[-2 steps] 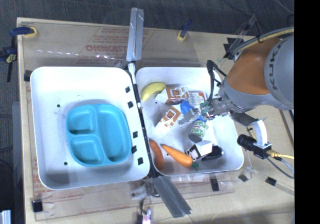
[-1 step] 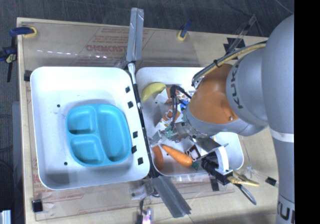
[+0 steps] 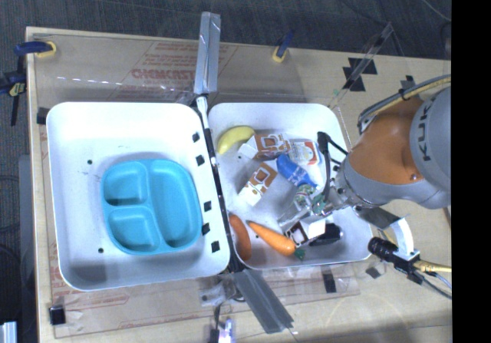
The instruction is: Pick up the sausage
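The bench [image 3: 92,54] fills the frame, carrying two white bins. The left bin [image 3: 77,134] holds a blue divided tray [image 3: 149,206]. The right bin [image 3: 318,115] holds clutter: a banana [image 3: 234,136] at upper left, small cartons [image 3: 261,180], a carrot [image 3: 270,239]. The sausage [image 3: 240,235] lies at its lower left corner, touching the carrot. The gripper [image 3: 313,215] hangs low centre-right over the clutter; its state I cannot tell.

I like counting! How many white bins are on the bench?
2. The left bin holds a blue tray; the right bin beside it holds the food, with the gripper above it.
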Available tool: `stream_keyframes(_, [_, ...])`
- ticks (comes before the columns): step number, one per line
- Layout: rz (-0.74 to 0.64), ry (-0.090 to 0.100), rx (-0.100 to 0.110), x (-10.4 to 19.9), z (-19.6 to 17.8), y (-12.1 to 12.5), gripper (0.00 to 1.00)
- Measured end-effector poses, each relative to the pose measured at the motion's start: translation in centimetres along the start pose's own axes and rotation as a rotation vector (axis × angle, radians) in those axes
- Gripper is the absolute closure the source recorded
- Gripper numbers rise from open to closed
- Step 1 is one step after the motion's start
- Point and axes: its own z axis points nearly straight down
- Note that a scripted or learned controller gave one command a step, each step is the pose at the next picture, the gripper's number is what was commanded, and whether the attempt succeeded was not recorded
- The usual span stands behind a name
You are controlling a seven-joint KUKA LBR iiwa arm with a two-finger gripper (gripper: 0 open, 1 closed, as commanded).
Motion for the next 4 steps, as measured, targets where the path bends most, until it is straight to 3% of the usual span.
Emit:
stream_keyframes(1, [-0.362, -0.003, -0.002, 0.1, -17.9, 4.1, 0.00])
stream_keyframes(2, [-0.205, 0.000, 0.000, 6.1, -5.3, 1.9, 0.00])
stream_keyframes(3, [-0.209, 0.000, 0.001, 6.0, -6.3, 2.0, 1.00])
stream_keyframes(4, [-0.593, -0.003, -0.003, 5.1, -10.8, 4.1, 1.00])
